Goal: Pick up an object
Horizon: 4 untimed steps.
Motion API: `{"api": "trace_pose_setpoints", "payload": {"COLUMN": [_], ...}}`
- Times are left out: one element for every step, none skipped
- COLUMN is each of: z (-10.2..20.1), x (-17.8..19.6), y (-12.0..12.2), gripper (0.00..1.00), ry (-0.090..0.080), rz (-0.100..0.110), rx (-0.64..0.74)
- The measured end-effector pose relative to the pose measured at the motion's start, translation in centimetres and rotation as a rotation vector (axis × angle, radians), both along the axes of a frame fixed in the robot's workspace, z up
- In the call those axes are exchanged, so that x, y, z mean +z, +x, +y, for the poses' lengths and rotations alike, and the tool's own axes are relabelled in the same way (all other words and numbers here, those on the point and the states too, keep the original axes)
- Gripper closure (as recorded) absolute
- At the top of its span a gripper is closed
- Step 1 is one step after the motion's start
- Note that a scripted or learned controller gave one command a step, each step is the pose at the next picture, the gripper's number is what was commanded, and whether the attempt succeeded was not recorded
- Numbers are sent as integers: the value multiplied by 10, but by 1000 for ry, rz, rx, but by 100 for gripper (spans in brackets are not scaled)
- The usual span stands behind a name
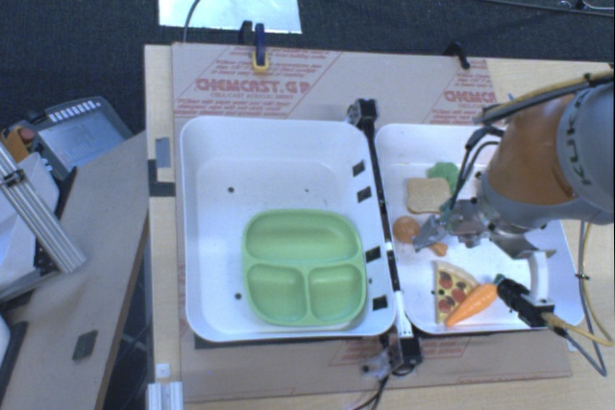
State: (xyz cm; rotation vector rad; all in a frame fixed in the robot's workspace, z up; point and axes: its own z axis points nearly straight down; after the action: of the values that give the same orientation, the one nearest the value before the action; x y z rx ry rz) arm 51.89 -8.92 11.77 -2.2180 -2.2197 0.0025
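Camera view: gripper [434,238], fingers spread, grasping nothing, hovers over right bin [569,302]. Carrot [473,303] lies just below it, probably light, stiff, slick; take it mid-length, across.

A grey arm [586,144] is seen, ringed by 1 orange band [528,158], with black cables [471,163] attached.

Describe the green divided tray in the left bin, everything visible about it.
The green tray is a pale green, plastic-looking dish with rounded corners and three compartments: one long section across the far side, two smaller ones nearer the camera. It lies flat and upright on the floor of the left bin, toward its near right corner, nothing in it. The gripper is apart, over the other bin.
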Motion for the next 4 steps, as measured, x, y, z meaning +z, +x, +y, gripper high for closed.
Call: {"api": "trace_pose_setpoints", "payload": {"z": [-1,3,-4,-4], "x": [14,58,104,141], "y": [1,6,5,6], "gripper": [100,100,100,100], "ry": [-2,-2,-3,-3], "rz": [-6,-9,-10,-10], "rx": [0,3,2,3]}}
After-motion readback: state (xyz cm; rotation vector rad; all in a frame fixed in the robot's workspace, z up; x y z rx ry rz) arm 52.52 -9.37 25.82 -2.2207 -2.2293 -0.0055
